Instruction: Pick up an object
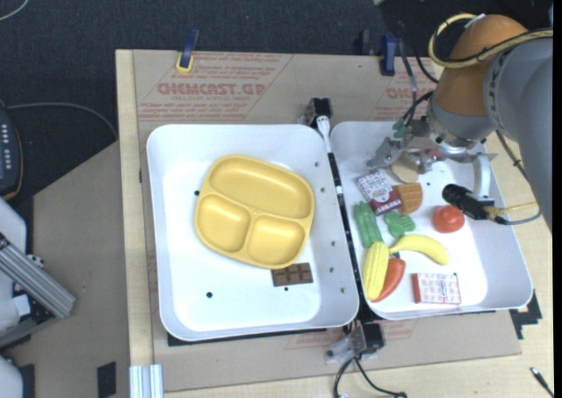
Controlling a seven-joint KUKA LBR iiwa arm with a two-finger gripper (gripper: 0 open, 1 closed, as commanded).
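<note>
Right of the one yellow plate point(255, 209), one banana point(423, 248) lies lengthwise left-right; the gripper's point(413, 155) finger spread I cannot tell.

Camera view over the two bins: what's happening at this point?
A grey robot arm reaches in from the right, its pincer low over the far end of the right bin. That bin holds toy food: a banana, corn, a tomato, a green piece and small packets. Nothing shows between the fingers, so no pick is evident yet. The left bin holds a yellow divided plate and a chocolate piece.
</note>
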